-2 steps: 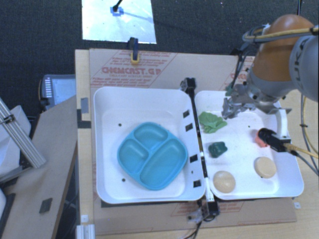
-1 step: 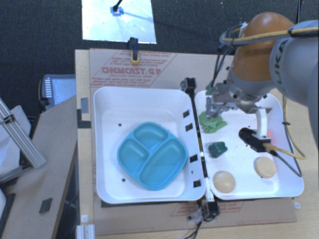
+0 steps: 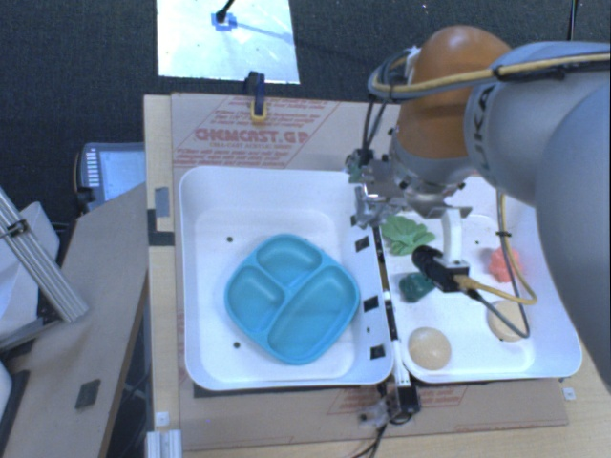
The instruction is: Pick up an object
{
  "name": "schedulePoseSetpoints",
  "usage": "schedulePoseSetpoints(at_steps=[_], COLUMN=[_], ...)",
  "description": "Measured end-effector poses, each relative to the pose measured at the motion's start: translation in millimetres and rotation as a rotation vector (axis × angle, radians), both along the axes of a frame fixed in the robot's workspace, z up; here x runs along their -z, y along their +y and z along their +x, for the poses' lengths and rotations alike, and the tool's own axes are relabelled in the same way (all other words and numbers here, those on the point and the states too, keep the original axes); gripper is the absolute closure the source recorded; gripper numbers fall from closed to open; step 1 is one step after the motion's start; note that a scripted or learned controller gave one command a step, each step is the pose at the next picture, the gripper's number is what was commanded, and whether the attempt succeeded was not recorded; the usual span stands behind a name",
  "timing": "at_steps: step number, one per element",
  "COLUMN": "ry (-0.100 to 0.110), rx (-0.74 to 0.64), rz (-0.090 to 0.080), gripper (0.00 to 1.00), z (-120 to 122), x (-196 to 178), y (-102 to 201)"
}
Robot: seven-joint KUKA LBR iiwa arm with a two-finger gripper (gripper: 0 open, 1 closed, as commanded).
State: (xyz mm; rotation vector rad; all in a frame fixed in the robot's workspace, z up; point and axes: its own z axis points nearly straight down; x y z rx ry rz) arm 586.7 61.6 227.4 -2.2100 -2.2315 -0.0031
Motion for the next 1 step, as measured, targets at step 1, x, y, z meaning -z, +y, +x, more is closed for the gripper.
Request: schedulePoseSetpoints(at_steps=[1], ry=[-0.001], rx=[0.001], rz=[0.0], gripper=[1.0], z=[8.4], x=[2.3], y=[42.9])
